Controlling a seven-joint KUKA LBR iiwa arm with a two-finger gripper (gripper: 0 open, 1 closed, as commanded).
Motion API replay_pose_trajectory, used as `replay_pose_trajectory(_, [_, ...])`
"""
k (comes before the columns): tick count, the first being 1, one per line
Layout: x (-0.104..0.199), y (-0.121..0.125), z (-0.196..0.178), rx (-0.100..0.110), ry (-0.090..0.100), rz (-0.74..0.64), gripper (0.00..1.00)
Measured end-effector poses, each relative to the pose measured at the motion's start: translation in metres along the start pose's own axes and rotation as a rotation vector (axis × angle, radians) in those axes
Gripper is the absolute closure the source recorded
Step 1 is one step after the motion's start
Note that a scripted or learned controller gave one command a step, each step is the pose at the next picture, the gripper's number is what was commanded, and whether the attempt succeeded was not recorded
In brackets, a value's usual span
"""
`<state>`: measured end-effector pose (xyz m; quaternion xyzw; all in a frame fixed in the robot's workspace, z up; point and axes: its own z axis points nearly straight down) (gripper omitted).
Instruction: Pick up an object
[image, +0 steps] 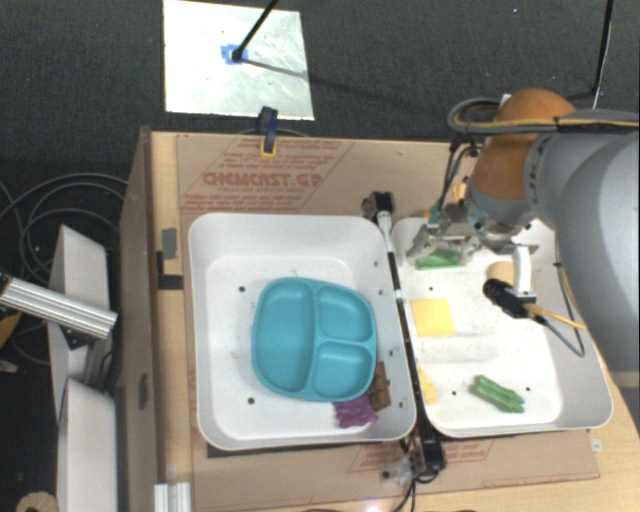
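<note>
The flat green object (437, 260) lies at the far left corner of the right white bin (585, 400), directly under the gripper (447, 243), whose finger state I cannot tell. Toward the bin's near edge from it lie a yellow square slab (433, 318), then, across bare floor, a green pod-shaped piece (498, 393).

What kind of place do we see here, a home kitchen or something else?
Probably a robotics lab bench, not a kitchen: a grey arm reaches over two white bins holding toy-like items such as a blue divided plate, with loose cables lying beside the bench.
</note>
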<state>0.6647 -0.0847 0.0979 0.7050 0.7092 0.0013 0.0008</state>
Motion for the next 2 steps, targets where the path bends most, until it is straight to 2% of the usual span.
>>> replay_pose_trajectory(1, [-0.013, -0.001, 0.013, 0.000, -0.002, 0.006, 0.00])
replay_pose_trajectory(2, [-0.011, -0.003, 0.002, 0.019, 0.005, 0.005, 1.00])
